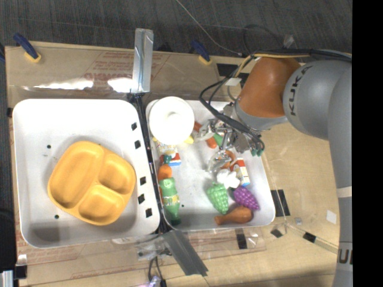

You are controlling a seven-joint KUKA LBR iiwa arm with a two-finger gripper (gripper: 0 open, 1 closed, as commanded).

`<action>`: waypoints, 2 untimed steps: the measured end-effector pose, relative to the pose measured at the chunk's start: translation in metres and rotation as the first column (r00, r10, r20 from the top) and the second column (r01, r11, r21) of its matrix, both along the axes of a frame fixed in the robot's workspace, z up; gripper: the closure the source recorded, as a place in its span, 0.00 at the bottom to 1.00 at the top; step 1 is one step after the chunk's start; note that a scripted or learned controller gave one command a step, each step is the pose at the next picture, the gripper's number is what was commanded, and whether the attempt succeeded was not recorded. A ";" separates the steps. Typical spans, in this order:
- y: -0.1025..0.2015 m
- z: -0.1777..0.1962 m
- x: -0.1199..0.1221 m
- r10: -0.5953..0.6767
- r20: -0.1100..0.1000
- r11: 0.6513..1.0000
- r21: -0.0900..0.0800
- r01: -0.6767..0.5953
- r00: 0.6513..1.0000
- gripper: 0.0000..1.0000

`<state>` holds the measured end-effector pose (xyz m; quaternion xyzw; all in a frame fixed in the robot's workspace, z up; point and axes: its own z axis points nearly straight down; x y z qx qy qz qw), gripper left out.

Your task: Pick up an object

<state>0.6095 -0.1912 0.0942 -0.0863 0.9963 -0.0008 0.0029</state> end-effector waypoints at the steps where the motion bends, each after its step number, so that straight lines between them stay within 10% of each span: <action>1: -0.014 0.000 -0.006 0.065 -0.003 0.998 0.000 -0.065 0.998 0.00; 2: 0.004 0.000 0.002 0.135 0.001 0.991 -0.003 -0.135 0.991 0.00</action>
